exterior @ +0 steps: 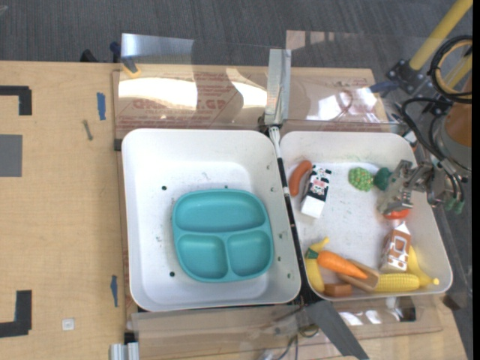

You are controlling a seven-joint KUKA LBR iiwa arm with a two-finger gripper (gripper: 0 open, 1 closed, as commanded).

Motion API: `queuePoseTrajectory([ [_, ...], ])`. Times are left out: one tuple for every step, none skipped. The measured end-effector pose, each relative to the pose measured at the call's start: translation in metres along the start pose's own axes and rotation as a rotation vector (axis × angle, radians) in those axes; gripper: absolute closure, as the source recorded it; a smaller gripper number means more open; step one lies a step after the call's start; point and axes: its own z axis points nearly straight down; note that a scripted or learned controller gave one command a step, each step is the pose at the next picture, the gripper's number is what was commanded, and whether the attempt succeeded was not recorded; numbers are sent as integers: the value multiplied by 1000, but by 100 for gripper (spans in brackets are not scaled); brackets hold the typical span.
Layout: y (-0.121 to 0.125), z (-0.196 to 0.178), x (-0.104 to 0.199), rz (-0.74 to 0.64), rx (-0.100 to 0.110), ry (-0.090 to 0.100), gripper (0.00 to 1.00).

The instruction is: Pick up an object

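Tan wooden bench [60, 223], two white bins | metal two-finger hand [401, 188] low in right bin [352, 235], over small red-orange toy [397, 214] | grip state unclear | advised: descend straight, centre before closing.

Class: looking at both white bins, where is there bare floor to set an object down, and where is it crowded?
Free: right bin centre, between milk carton, green toy and carrot; left bin strip above the teal tray. Crowded: right bin's lower edge around corn, and by the gripper.

Teal divided plate [222, 233] in white left bin [142, 201] | orange carrot [339, 263], yellow corn [395, 282] at 6 o'clock in right bin [352, 145] | green toy [361, 178] at 12 o'clock
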Motion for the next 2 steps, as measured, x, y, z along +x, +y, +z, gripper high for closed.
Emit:
queuePoseTrajectory([
  [54,27,59,194,2,15,100],
  [9,57,47,-405,-2,15,100],
])
